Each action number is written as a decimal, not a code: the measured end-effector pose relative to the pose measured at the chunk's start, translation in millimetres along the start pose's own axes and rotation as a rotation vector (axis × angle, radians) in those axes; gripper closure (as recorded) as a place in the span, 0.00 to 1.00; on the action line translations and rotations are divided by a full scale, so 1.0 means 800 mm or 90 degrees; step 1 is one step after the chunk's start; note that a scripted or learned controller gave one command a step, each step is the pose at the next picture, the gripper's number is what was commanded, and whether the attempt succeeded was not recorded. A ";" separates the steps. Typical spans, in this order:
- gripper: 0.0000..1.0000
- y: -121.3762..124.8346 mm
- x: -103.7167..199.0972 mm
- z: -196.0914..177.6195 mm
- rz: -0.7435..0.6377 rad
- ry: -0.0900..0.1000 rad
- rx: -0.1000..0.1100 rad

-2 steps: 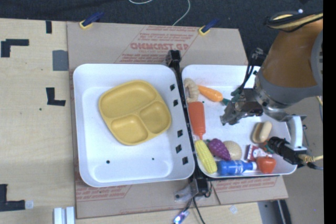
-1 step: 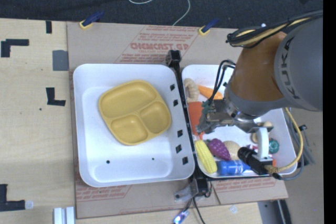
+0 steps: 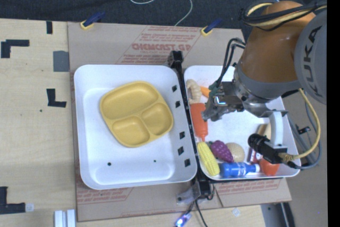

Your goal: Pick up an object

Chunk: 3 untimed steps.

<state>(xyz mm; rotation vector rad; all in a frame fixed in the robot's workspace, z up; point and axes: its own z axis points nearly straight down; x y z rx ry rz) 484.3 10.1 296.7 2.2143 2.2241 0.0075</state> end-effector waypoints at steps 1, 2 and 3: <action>1.00 -0.004 -0.098 0.076 0.008 -0.002 0.008; 1.00 -0.003 -0.016 0.134 -0.001 0.001 0.009; 1.00 0.015 0.011 0.097 0.001 -0.001 0.004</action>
